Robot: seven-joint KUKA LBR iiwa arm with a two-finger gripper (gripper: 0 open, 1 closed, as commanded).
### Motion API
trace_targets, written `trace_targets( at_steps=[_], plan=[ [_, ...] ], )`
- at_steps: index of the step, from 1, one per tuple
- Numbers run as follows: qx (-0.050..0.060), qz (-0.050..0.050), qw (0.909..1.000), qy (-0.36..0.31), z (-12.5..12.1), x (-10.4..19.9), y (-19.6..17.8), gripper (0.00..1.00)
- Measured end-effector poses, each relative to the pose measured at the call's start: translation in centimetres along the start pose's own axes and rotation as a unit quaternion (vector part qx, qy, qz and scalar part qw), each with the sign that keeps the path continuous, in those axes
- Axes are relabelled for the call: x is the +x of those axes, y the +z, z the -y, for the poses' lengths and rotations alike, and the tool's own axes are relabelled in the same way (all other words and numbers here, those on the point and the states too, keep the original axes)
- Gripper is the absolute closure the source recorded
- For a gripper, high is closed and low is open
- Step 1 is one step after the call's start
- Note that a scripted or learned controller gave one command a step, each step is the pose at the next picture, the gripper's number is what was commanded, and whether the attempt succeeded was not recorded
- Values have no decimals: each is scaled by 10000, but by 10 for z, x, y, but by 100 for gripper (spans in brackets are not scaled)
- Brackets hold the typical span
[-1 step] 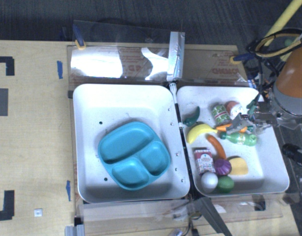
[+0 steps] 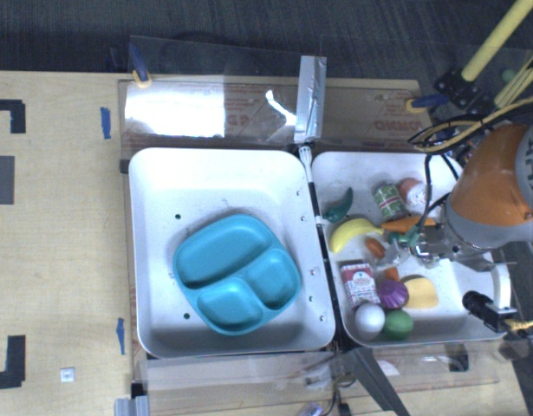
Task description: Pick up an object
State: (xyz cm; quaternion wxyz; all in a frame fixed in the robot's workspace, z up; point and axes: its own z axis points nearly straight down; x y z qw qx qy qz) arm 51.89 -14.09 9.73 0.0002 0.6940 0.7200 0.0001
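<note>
Grey metal two-finger gripper [image 2: 411, 246] lowered among small plastic toy foods in right white bin [image 2: 439, 323], perhaps near orange carrot-like piece [image 2: 403, 224]; grasp state impossible to tell; nothing lifted yet.

Plastic, mostly smooth

Both bins [image 2: 153, 232] look like smooth white plastic with a dull sheen; the blue tray [image 2: 236, 271] is matt plastic. The toy banana [image 2: 353, 230] and white ball [image 2: 368, 317] look glossy. The bench [image 2: 58, 258] looks like pale, matt wood.
</note>
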Motion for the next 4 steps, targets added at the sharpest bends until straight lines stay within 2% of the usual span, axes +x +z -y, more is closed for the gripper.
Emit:
trace_targets(
  at_steps=[1, 2, 3, 4],
  plan=[
    [-22, 12, 9981, -608, 5, 24, 10, 0],
    [-35, 14, 9982, -603, 4, 24, -1, 100],
    [-14, -14, 9982, -593, 8, 7, 10, 100],
    [-4, -3, 9954, -957, 0, 59, -108, 100]
  ],
)
